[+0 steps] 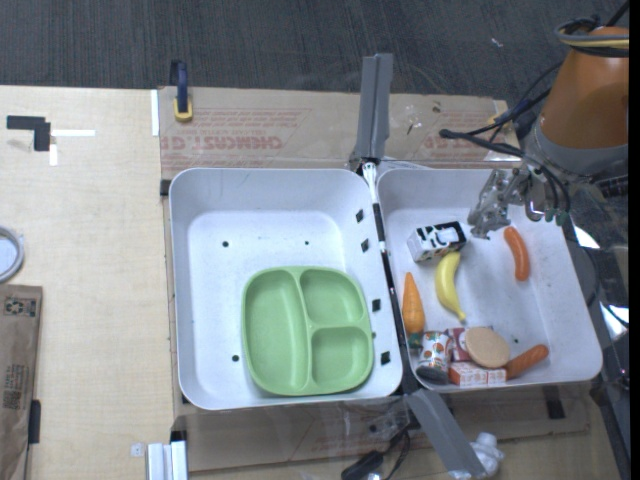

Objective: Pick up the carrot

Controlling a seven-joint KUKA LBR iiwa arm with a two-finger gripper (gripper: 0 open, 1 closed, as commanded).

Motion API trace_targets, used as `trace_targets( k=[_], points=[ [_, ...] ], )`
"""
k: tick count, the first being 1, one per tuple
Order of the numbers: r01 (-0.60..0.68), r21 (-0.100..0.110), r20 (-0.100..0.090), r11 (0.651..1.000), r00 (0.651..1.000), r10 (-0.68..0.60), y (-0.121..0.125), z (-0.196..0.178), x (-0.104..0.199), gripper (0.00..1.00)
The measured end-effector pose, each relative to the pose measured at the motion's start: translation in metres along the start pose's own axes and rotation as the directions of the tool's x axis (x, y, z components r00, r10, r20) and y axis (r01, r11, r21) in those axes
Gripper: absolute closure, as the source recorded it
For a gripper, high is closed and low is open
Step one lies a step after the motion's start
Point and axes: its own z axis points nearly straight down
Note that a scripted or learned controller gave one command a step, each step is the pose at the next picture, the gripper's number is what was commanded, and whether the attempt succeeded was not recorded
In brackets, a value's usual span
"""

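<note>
The tool [487, 211] fingers' spread is too blurred.

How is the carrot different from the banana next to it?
The carrot is orange, while the banana is yellow. The carrot is straight and tapers to a narrow top end, while the banana bends in a curve. The carrot lies against the right bin's left wall, while the banana lies further in, just under a small black and white carton. Both lie flat in the same bin, pointing roughly the same way.
</note>
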Motion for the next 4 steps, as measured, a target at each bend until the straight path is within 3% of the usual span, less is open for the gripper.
trace_targets(
  k=[1, 2, 3, 4],
  points=[
    [0.223, -0.001, 0.000, 0.975, 0.975, -0.223, 0.037, -0.025, 0.011, 1.00],
    [0.547, -0.004, -0.003, 0.837, 0.837, -0.547, 0.107, -0.025, 0.025, 1.00],
    [0.770, -0.004, 0.001, 0.638, 0.638, -0.770, 0.172, -0.024, 0.001, 1.00],
    [0.911, -0.005, 0.001, 0.413, 0.413, -0.911, 0.233, -0.025, 0.024, 1.00]
  ],
)
